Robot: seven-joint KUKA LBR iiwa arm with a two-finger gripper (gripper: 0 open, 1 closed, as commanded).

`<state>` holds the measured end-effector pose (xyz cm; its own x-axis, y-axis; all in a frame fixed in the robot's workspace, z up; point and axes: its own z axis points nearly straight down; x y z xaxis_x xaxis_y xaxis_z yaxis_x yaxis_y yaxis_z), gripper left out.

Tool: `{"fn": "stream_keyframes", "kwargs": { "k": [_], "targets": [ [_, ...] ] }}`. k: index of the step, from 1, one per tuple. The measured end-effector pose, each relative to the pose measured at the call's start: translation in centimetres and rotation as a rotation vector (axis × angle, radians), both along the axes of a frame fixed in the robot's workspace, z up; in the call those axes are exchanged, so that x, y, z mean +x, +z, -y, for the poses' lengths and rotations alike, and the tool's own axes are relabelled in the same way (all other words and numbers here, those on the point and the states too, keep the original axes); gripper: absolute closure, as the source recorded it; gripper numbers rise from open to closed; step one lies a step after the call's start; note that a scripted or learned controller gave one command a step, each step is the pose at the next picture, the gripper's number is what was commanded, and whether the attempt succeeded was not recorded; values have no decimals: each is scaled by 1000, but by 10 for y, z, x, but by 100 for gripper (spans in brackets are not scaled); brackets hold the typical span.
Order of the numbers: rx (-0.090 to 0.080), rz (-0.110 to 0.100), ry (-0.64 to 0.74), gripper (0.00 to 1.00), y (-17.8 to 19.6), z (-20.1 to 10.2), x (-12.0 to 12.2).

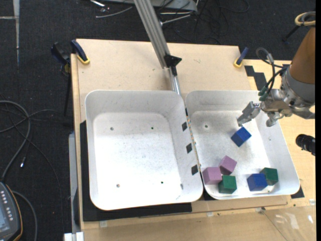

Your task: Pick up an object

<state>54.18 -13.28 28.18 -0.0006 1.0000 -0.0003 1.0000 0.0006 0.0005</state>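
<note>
Nothing has been picked up yet. The gripper [261,113] is seen above the right bin [213,104], near its right edge, jaws spread and holding nothing. A blue block [241,136] lies just below it on the bin floor (likeliest target, judged by nearness). Five more blocks are clustered along the bin's front edge: two purple, two green, one blue. Descent, closing and lift remain.

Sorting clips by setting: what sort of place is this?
Probably a robotics lab: a grey robot arm over two shallow white bins, small coloured blocks, and a bench clamped with orange-tipped clamps.
</note>
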Motion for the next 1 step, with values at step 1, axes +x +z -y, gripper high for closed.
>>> {"fn": "stream_keyframes", "kwargs": {
  "k": [1],
  "targets": [
    [-3, 9, 3, 0, 133, -8, 8]
  ]
}}
